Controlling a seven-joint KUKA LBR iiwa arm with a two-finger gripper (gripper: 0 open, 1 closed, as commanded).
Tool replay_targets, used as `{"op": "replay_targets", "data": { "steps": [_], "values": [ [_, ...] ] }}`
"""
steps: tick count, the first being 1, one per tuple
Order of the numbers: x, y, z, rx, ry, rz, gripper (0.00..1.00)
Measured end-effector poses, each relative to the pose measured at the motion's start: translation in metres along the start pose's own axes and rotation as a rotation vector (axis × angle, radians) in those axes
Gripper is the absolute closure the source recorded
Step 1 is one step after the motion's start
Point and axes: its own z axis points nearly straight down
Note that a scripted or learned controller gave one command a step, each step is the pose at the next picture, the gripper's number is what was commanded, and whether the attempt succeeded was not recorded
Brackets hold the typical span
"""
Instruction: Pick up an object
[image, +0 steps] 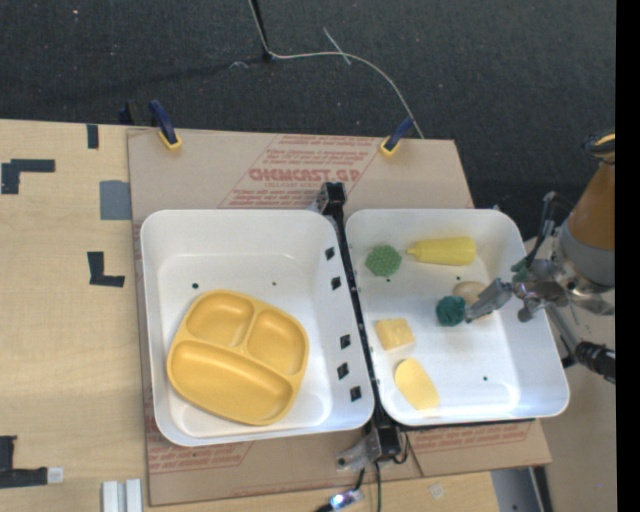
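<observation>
The right bin (500, 395) holds several small items. They are a green bumpy piece (383, 261), a long yellow piece (441, 250), a teal round piece (449, 312), a small beige piece (467, 290), a pale yellow block (394, 333) and a yellow oval (416, 385). My gripper (474, 306) reaches in from the right, low over the bin, with its tip right against the teal round piece and just below the beige piece. Nothing is visibly lifted.
A yellow divided plate (237, 356) lies in the left bin (160, 250). A black divider (345, 290) runs between the two bins. Two blue-and-yellow clamps (163, 124) hold the cardboard sheet at the back. The arm's wrist (590, 230) hangs over the right bin's right rim.
</observation>
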Motion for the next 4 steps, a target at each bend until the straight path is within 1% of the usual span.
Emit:
{"op": "replay_targets", "data": {
  "steps": [1,2,3,4],
  "values": [
    [0.000,0.003,-0.007,-0.012,-0.003,-0.004,0.00],
    [0.004,0.007,0.038,-0.009,-0.002,-0.005,0.00],
    [0.010,0.008,0.102,-0.007,-0.002,-0.004,0.00],
    [0.009,0.009,0.106,-0.015,-0.005,-0.004,0.00]
  ]
}}
